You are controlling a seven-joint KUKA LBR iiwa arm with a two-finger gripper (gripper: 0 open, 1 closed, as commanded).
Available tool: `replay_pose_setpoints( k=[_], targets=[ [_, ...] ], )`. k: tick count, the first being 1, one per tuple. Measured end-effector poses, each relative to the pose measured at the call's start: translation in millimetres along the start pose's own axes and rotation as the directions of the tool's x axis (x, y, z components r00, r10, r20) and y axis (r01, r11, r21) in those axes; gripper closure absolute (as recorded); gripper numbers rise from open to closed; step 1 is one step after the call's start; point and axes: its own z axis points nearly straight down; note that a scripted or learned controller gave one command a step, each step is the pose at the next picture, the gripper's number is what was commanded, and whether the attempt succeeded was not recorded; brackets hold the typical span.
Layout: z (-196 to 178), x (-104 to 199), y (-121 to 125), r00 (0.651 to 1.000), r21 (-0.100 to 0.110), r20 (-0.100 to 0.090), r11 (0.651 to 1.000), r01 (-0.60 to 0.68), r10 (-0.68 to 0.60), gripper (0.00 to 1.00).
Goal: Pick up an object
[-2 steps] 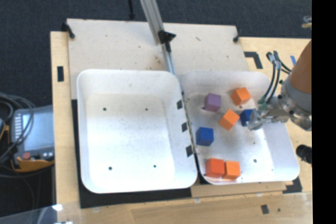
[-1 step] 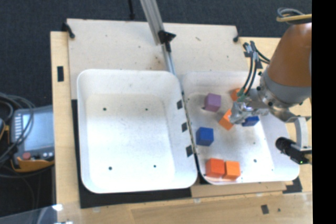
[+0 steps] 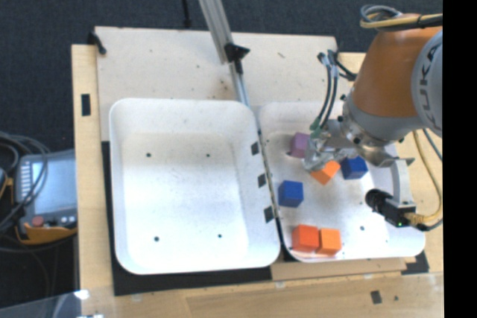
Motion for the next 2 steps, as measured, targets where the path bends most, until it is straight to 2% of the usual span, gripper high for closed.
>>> replay_pose_setpoints(
  k=[2],
  targets=[
    [23,110,21,1.000,0.002,0.001,1.000,0.000,0.000,1.00]
  ],
)
